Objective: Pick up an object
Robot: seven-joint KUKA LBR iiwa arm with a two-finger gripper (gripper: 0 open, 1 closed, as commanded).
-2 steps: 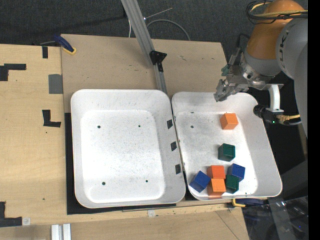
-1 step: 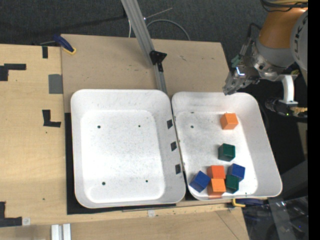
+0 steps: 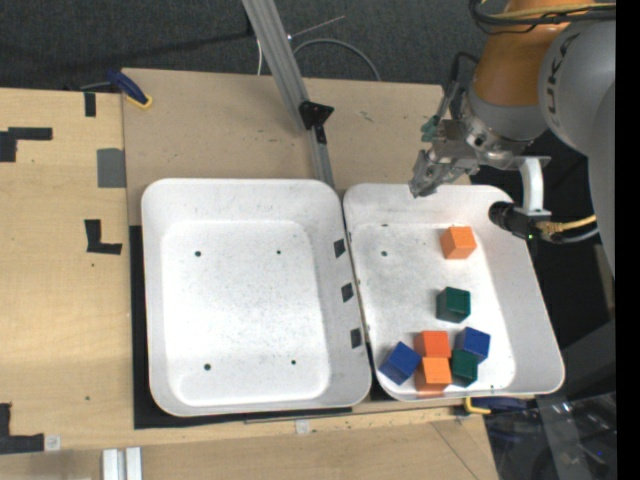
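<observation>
Orange block (image 3: 459,241) alone in upper part of right bin (image 3: 530,268), green block (image 3: 453,304) below it, blue, orange and green cluster (image 3: 437,358) at near edge; end effector (image 3: 425,183) over far rim, carrying nothing, finger gap not discernible.

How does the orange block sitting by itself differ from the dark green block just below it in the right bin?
The lone orange block is bright orange; the green block is dark green. The orange block lies nearer the bin's far rim and the gripper; the green block lies nearer the cluster of blocks. Both are small cubes, standing apart in the right bin.
</observation>
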